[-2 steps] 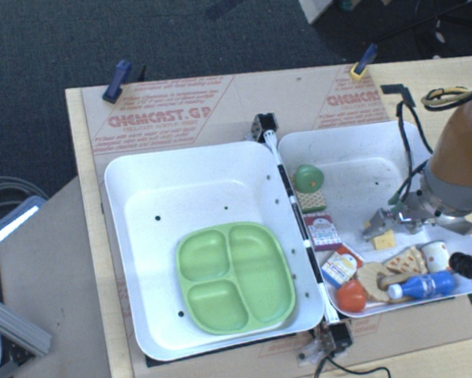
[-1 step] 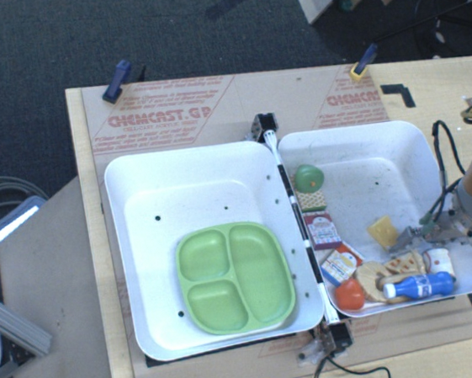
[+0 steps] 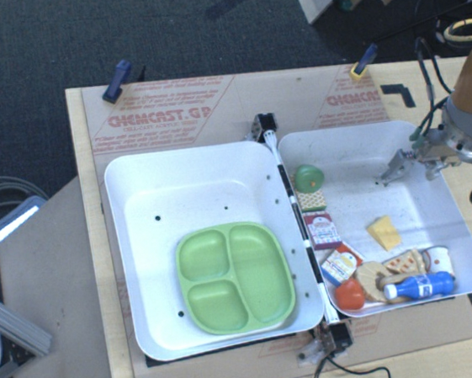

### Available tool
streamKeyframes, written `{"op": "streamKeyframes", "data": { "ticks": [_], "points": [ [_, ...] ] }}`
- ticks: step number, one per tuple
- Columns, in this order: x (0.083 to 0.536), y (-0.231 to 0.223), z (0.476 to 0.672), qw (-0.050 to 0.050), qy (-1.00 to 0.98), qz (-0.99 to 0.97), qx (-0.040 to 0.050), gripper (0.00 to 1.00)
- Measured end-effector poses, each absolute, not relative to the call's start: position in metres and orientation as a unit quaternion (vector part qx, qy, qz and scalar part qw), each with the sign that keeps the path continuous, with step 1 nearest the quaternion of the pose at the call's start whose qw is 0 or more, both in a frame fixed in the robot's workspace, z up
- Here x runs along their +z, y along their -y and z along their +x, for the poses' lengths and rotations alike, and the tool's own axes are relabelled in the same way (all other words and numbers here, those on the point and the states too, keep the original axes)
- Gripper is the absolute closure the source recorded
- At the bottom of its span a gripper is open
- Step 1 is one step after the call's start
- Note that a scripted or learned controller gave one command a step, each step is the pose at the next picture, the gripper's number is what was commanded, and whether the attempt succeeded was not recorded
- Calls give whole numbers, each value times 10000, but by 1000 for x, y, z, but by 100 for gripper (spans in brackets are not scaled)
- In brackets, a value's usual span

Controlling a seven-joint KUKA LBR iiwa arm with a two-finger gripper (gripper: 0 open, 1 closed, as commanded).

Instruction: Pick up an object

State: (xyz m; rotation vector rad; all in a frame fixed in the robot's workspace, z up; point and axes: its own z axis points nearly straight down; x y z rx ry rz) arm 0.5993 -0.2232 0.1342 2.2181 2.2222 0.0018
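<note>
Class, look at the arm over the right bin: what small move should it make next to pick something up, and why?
Probably shift the gripper toward the near side of the right bin and lower it over the yellow wedge. The gripper hangs above bare bin floor with nothing between its fingers, and the wedge lies alone, apart from the crowded items at the bin's front edge.

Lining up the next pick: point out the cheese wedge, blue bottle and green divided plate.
cheese wedge (image 3: pixel 384 232), camera view, middle of its top face
blue bottle (image 3: pixel 422 287), camera view, mid-body
green divided plate (image 3: pixel 233 277), camera view, central ridge
</note>
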Motion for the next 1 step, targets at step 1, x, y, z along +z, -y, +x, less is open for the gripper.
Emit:
{"op": "streamKeyframes", "data": {
  "ticks": [1],
  "points": [
    [84,178,564,-7,-7075,7067,-2,0]
  ]
}}
